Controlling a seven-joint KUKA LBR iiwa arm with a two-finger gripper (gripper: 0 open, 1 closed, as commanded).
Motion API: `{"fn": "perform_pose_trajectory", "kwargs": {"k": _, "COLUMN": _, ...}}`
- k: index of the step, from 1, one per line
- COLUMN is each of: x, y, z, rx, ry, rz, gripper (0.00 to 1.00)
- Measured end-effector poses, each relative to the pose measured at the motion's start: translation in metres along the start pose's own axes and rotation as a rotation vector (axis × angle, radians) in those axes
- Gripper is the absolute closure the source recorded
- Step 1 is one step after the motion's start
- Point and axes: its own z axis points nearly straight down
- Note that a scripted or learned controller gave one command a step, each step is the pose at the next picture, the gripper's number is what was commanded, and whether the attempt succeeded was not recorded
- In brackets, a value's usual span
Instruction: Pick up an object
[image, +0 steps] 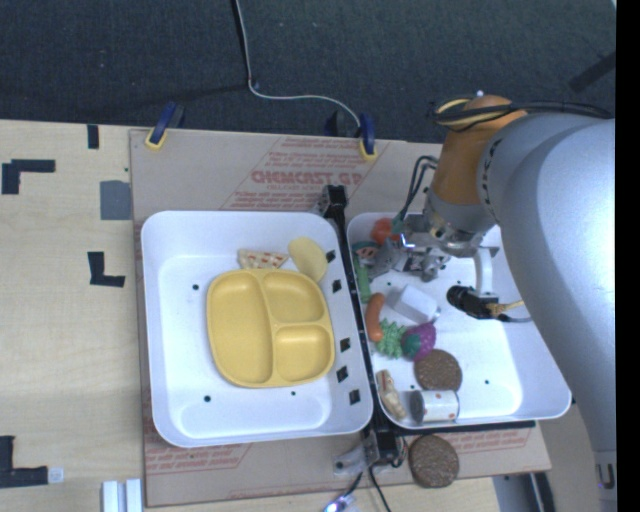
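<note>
At the near edge of the right bin (545, 395), a small white can (438, 405) is lying on its side, its long axis running left to right, with a brown disc (438, 369) just beyond it. Farther in, a purple piece (424, 337) and a green leafy toy (393, 341) are sitting beside an orange carrot-like piece (374, 318), whose long axis is running near to far along the bin's left wall. Just beyond these, a white block (413, 301) is lying directly below the gripper (418, 258), the closest candidate for a descent. Whether the gripper is open or closed I cannot tell. In the left bin (165, 330), 1 yellow divided plate (270, 326) is sitting well apart from the arm.
</note>
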Motion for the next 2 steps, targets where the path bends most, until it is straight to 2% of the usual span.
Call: {"fn": "perform_pose_trajectory", "kwargs": {"k": 2, "x": 0.0003, "y": 0.0000, "z": -0.0001, "rx": 0.000, "ry": -0.001, "rz": 0.000, "gripper": 0.00}}
